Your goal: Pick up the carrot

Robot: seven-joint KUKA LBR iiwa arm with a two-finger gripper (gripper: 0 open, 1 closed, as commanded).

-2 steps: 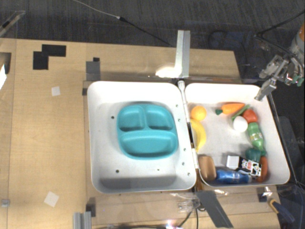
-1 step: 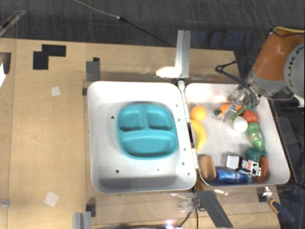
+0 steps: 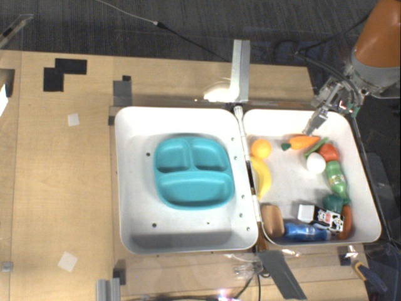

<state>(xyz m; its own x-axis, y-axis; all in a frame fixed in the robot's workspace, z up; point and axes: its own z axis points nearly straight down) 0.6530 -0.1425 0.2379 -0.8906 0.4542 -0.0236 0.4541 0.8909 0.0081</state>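
hand (image 3: pixel 313 125) just above carrot (image 3: pixel 303 142) in right bin (image 3: pixel 276 121), you can't tell if it's clenched or released | risk: tomato (image 3: pixel 328 152) and white egg (image 3: pixel 315 163) crowd carrot, you may snag them

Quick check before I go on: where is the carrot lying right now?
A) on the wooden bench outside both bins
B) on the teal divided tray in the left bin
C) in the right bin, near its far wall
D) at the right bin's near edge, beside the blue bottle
C: the carrot lies in the right bin near its far wall, with the gripper just above it.
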